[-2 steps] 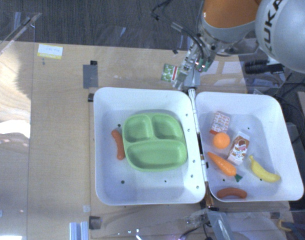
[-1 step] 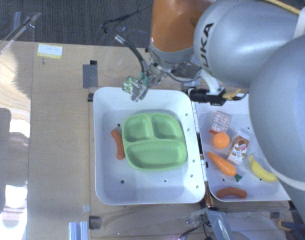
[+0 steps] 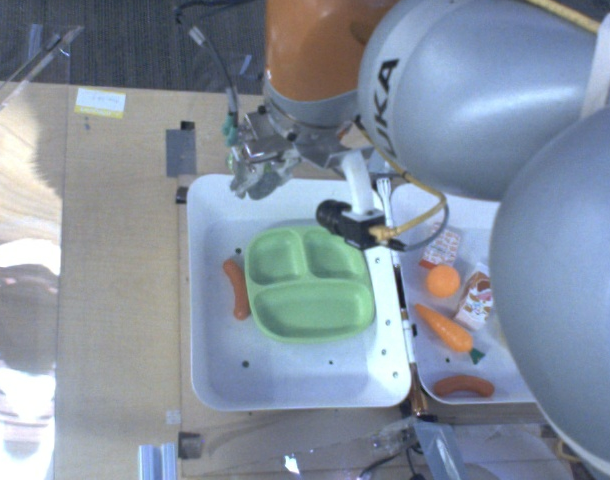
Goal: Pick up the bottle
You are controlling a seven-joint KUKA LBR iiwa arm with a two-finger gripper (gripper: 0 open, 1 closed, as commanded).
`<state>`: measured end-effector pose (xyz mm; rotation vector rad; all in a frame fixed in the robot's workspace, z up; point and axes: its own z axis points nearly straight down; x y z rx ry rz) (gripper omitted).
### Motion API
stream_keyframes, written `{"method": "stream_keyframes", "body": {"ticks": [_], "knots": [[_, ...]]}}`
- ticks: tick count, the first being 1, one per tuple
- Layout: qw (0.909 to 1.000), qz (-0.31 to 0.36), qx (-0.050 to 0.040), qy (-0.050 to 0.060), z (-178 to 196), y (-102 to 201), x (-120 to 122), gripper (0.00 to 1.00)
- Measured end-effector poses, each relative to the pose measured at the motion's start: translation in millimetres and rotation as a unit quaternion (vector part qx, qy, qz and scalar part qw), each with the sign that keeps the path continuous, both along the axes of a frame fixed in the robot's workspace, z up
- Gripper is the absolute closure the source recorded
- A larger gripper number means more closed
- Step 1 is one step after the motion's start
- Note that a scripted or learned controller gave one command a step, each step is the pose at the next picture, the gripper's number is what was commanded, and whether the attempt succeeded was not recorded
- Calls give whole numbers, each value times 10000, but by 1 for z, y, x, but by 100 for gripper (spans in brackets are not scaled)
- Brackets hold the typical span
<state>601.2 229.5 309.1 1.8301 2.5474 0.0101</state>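
Barely started. Hovered with the gripper (image 3: 253,173) above the far left corner of the left bin (image 3: 210,368), well apart from the likely bottle (image 3: 475,301), a small white-and-brown container lying in the right bin (image 3: 505,400) near a round orange (image 3: 443,281) and a tapered carrot (image 3: 445,329). Could not tell whether the jaws were spread or pressed together; saw nothing held. Remained to do: reach across, descend, grasp, lift. Looked like smooth, hard plastic throughout: glossy green three-part tray (image 3: 310,298), reddish sausage (image 3: 236,288) just beside it.
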Motion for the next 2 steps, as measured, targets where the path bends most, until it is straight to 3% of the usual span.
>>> {"method": "stream_keyframes", "body": {"ticks": [1,2], "knots": [[9588,-2842,2,35,-81,-23,-8,100],[9843,-1763,3,9,-21,-115,30,100]]}}
